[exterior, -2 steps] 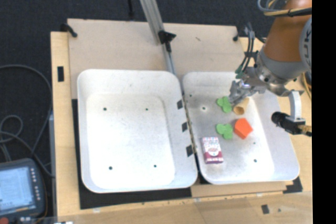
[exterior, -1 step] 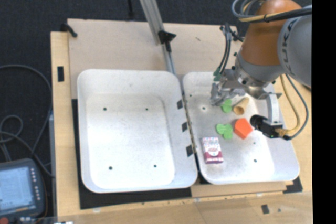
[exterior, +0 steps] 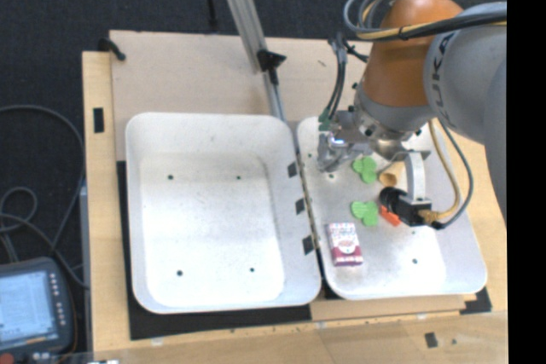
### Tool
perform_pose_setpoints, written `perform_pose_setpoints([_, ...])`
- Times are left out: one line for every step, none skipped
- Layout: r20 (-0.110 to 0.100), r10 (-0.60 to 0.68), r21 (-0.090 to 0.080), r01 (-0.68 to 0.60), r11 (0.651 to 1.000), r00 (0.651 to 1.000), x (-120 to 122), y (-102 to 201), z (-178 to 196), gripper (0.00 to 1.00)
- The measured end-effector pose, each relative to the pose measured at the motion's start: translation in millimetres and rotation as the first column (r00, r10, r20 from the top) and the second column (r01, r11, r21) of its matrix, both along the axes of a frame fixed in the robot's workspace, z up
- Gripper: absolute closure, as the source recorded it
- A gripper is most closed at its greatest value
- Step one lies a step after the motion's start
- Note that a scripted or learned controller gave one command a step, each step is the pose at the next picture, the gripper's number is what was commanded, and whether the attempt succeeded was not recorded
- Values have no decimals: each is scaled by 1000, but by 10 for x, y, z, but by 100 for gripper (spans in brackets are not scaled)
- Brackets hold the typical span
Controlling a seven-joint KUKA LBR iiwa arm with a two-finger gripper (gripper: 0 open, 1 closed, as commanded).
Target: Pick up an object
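- Nearest the camera among the loose things lies a small box (exterior: pixel 345 244), flat on the floor of the right bin (exterior: pixel 452 268), close to that bin's left wall and toward its near edge.
- It is a little rectangle with a pale, whitish top end, a dark red lower face and a small pale mark in the middle; its long side runs roughly away from the camera.
- Just beyond it, apart from it, lies a green piece (exterior: pixel 366 212), bright and rounded in outline.
- Touching that piece on its right is a small orange-red bit (exterior: pixel 389 217), partly under a black part of the arm's cabling.
- Farther back sits a second green piece (exterior: pixel 367 170), and just right of it a small tan thing (exterior: pixel 389 178), too small to tell more.
- Over the far left corner of the right bin is the hand (exterior: pixel 328 156), metal-grey, low near the bin floor and well apart from the box; I cannot tell how its jaws stand, and nothing is seen between them.
- Above it rises the arm (exterior: pixel 465 72), grey with an orange band, coming from the right.
- Left bin (exterior: pixel 145 141) stands beside the right one on the wooden surface (exterior: pixel 171 64).
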State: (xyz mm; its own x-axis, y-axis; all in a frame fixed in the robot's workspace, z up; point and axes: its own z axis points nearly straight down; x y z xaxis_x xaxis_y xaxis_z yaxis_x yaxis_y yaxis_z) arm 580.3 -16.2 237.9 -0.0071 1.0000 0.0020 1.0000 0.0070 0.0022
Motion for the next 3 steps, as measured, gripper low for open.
perform_pose_setpoints([-2,0,0,0,1000,1000,-143,449,104,100])
perform_pose_setpoints([-3,-1,-1,1,1000,1000,-277,936,-25,100])
perform_pose_setpoints([-2,-6,-1,6,1000,1000,-271,912,-21,0])
